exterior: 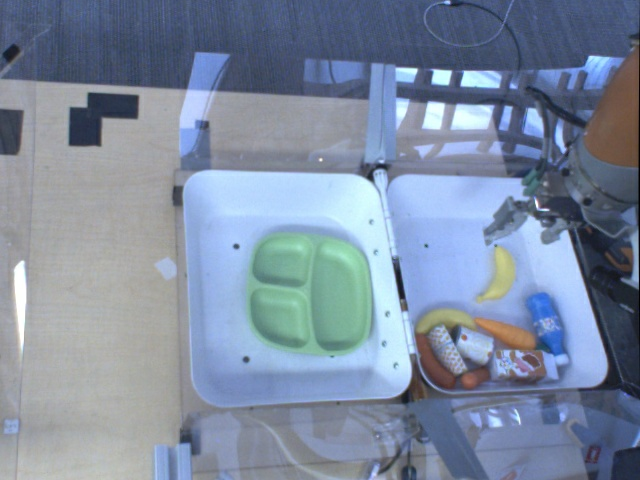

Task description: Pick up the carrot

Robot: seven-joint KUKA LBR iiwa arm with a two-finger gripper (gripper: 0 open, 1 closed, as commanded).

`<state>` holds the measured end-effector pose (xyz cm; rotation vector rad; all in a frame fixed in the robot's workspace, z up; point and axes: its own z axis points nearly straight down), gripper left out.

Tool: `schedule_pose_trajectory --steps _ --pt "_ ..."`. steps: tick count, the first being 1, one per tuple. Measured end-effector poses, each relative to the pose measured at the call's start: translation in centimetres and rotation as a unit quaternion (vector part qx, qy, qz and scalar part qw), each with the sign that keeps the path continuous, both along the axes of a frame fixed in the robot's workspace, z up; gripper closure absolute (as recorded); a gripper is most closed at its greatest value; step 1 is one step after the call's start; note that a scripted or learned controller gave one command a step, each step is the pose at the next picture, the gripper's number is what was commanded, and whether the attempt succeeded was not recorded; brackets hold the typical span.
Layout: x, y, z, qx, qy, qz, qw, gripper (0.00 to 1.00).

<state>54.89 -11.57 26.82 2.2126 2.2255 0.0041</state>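
The carrot (505, 332) lies in the right bin (440, 208), in the near part, slanting from the middle toward the right. It sits in a crowd: a banana (447, 319) touches its left end, a small white pack (474, 346) lies just below it, a printed carton (518, 366) sits at its near right end, and a blue bottle (546, 326) stands just beside it on the right. A sausage (440, 355) and a red piece lie farther left in the same heap.

The jaws (530, 220) hang over the far right part of that bin, apart from everything, with nothing between them. They look spread fairly wide, one finger (503, 220) pointing left and the other toward the bin's right wall. A second banana (497, 273) lies between them and the carrot.

This looks like the approach step: nothing is grasped yet. The next move likely calls for travelling nearward past the lone banana, turning the jaws to straddle the carrot across its narrow width, and coming down in the free middle stretch, where neighbours crowd it least.

The arm (610, 138) is cut off at the right edge, so only its orange band and wrist show. The carrot's thin right tip blends into the carton, and how high the jaws hang above the bin floor is hard to judge. The left bin (210, 268) holds a green divided plate (310, 293)
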Motion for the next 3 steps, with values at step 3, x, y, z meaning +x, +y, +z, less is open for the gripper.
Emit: schedule_pose_trajectory --steps 3 --pt "-5.8 0.8 -17.8 -0.0016 -0.005 0.039 0.9992 0.0"
